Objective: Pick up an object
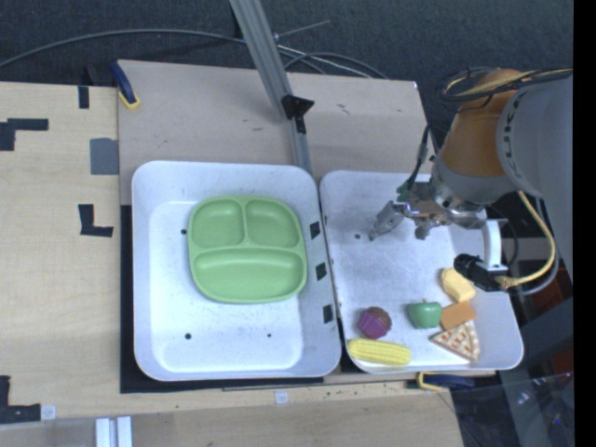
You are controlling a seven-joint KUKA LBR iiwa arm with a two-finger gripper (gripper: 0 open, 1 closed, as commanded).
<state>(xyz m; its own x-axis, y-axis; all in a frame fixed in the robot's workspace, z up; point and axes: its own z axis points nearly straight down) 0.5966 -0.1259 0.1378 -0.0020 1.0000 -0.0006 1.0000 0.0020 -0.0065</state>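
Over right bin (372, 250): hand (402, 223), fingers spread, grasping nothing. Corn (379, 351), grape (375, 322), apple (425, 314), pizza (456, 341) along near edge. Advice: centre over one, descend straight, then clench.

the arm (531, 138) runs off the right edge; the yellow block (456, 284) partly overlaps the orange piece (457, 315).
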